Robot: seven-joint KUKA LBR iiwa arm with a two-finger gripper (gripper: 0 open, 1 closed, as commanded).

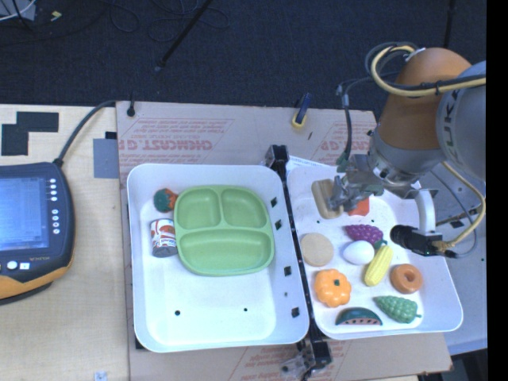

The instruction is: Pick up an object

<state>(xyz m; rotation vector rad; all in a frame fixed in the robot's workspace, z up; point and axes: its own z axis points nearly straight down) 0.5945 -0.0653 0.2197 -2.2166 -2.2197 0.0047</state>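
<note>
Over the right bin (pixel 444 312), the gripper (pixel 347 199) hangs beside an orange-red object (pixel 360 206)

- Dark blue carpet floor (pixel 238 38) runs across the back, with black cables (pixel 48 10) trailing over it.
- A pale wooden table (pixel 63 324) fills the front, a cardboard sheet (pixel 206 137) laid flat on it.
- A handheld control pendant (pixel 32 228) rests at the table's left edge.
</note>
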